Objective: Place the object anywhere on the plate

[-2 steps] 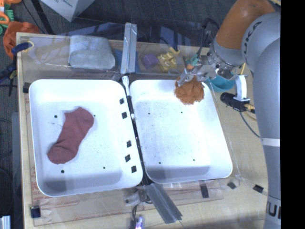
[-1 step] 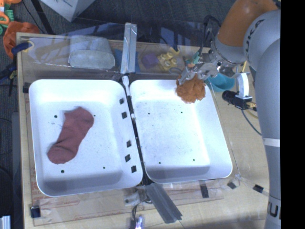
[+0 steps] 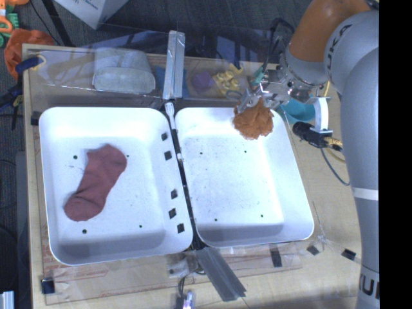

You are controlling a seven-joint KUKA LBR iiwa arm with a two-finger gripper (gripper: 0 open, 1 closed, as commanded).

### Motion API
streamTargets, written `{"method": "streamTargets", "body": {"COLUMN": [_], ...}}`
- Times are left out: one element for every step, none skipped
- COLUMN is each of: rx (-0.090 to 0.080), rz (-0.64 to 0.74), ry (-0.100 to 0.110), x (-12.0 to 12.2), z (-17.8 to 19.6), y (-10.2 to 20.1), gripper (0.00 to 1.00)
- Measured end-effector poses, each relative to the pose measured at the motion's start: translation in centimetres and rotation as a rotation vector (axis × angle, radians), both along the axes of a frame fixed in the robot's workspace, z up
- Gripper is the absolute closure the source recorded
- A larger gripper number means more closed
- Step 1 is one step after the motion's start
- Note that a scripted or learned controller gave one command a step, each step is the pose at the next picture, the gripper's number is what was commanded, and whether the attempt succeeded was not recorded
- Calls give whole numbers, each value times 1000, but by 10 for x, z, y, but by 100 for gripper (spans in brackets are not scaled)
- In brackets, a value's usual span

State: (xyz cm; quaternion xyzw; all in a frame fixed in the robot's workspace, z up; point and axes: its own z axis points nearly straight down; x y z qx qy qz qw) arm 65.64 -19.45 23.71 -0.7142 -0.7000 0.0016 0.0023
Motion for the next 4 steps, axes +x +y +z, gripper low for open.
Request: {"method": "streamTargets", "body": {"rx": [-2,-2,-1,-1], "rz": [106,49,54,59], "ry": [-5,-5,-5,-4], "x": [1,1,1,1], "z": [0,4,30,40], "y": [-11,-15,-15,-14], "gripper": [100,100,100,100]}}
